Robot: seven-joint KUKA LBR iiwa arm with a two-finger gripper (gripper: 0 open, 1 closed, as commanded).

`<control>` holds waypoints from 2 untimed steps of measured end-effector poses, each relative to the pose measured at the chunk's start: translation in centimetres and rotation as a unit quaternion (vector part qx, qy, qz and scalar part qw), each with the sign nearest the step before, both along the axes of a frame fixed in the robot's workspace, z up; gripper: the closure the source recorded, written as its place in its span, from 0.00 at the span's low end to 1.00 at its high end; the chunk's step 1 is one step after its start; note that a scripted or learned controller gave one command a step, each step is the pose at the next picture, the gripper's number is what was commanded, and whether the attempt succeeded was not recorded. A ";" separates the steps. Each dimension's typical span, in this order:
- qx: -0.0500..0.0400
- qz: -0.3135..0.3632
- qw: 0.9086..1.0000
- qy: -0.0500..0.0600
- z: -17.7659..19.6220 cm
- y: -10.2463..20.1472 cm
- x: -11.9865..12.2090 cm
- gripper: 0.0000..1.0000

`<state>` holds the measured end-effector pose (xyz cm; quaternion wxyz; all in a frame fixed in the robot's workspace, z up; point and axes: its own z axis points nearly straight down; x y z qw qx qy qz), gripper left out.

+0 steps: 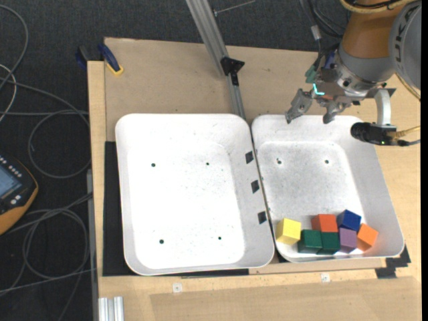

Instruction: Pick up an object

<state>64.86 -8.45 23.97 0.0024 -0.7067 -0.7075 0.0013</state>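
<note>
Several small coloured blocks crowd the near edge of the right bin (364, 172): a yellow block (289, 230), a red-orange block (326, 223), a blue block (349, 219), an orange block (367, 235), a purple block (348, 237) and two green blocks (319, 241). My gripper (310, 114) hangs high over the far rim of the right bin, well away from the blocks. Its two fingers are spread apart with nothing between them.
The left bin (184, 192) lies beside the right one, with black clips (254, 186) along the shared edge. A slanted metal pole (214, 39) crosses the bench at the back. Cables and a yellow-cased device (13, 189) lie on the floor at left.
</note>
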 end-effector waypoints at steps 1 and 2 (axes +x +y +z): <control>0.000 0.000 1.000 -0.002 0.2 0.0 0.1 0.00; 0.000 -0.001 1.000 0.001 -5.7 -0.7 -0.4 0.00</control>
